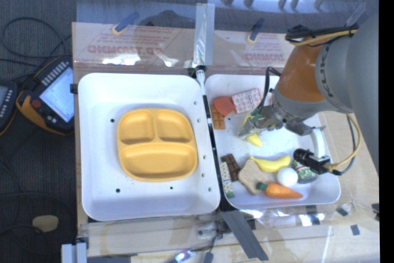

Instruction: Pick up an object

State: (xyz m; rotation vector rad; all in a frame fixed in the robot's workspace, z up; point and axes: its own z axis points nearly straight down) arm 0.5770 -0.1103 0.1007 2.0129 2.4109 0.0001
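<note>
My gripper (251,125) reaches down into the right bin (329,194), near the middle of its left half. Just below its tip lies a small yellow piece (254,140), and something yellow-green sits right at the tip. Whether anything is held cannot be made out. Behind the gripper lie an orange-red block (223,106) and a pink-and-white box (246,98). Nearer the front edge are a banana (271,163), a white egg (287,177), a carrot (284,191), a slice of bread (250,177) and a dark chocolate bar (229,164).
The left bin (98,194) holds a yellow divided plate (158,143). A raised rim (208,132) separates the two bins. A green-labelled can (306,175) lies beside the egg. A handheld controller (52,95) with cables rests on the floor at the left.
</note>
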